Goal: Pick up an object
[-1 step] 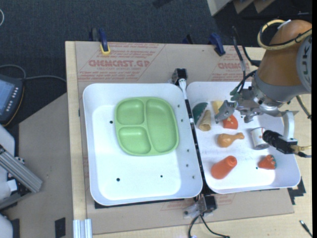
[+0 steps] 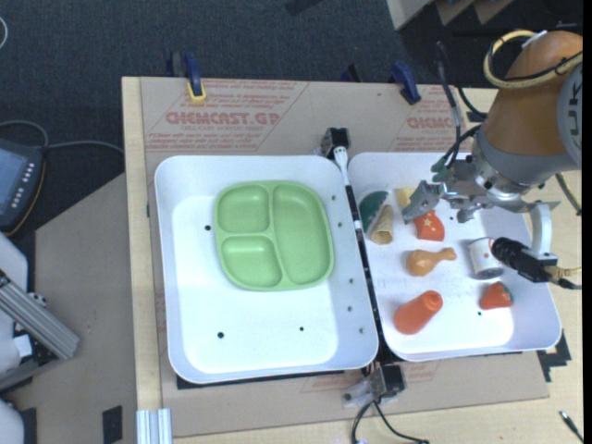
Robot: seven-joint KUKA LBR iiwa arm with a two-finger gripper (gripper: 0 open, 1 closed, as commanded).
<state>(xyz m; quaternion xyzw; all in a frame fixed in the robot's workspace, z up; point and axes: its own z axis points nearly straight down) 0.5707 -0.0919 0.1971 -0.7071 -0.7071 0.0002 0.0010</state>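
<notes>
Hand (image 2: 427,203) perhaps partly hiding toy (image 2: 429,227)

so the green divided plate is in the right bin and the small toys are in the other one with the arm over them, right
Not quite: the camera view shows the green divided plate in the left bin. The small toys lie in the right bin, with the arm over them.

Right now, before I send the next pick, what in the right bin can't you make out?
- Tool: in the camera view, whether its fingers are open or shut; too small and dark.
- Small orange piece: the tool overlaps its top, so contact is unclear.
- Grey can: a black part of the arm hides its right side.
- Yellow piece: too small to identify.
- Arm: cut off by the right edge.
</notes>
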